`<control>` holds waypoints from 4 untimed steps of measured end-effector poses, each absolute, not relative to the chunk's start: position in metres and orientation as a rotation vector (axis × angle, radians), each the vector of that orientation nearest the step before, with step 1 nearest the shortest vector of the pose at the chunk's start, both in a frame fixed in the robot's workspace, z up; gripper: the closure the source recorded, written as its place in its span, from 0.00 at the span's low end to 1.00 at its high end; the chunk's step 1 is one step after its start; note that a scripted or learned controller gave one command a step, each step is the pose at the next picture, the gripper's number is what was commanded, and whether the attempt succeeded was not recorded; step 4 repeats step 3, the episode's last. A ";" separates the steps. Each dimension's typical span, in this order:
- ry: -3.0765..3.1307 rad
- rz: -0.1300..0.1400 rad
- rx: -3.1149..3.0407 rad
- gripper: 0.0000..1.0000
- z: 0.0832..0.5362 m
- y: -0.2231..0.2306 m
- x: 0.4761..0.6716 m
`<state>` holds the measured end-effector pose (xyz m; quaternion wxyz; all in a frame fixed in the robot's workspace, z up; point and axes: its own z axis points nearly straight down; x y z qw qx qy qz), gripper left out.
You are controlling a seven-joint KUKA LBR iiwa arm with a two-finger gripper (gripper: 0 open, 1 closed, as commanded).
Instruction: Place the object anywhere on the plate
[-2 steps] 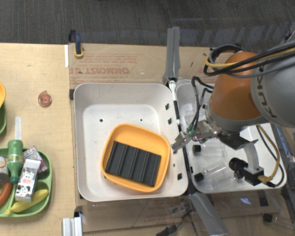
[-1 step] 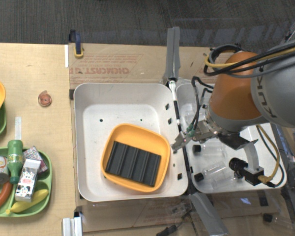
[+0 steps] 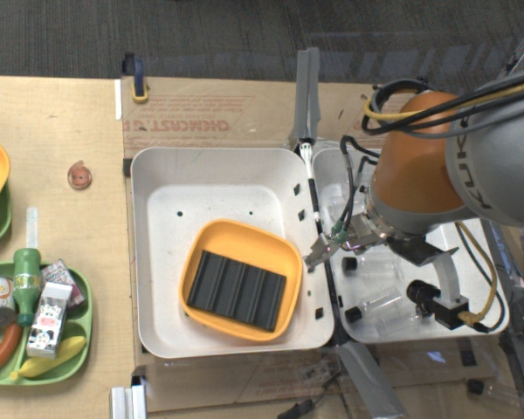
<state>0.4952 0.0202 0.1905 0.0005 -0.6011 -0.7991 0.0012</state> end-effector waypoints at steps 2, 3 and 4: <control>-2.510 0.004 -1.888 0.00 0.191 0.020 0.495; -2.510 0.004 -1.888 0.00 0.191 0.020 0.495; -2.510 0.004 -1.888 0.00 0.191 0.020 0.495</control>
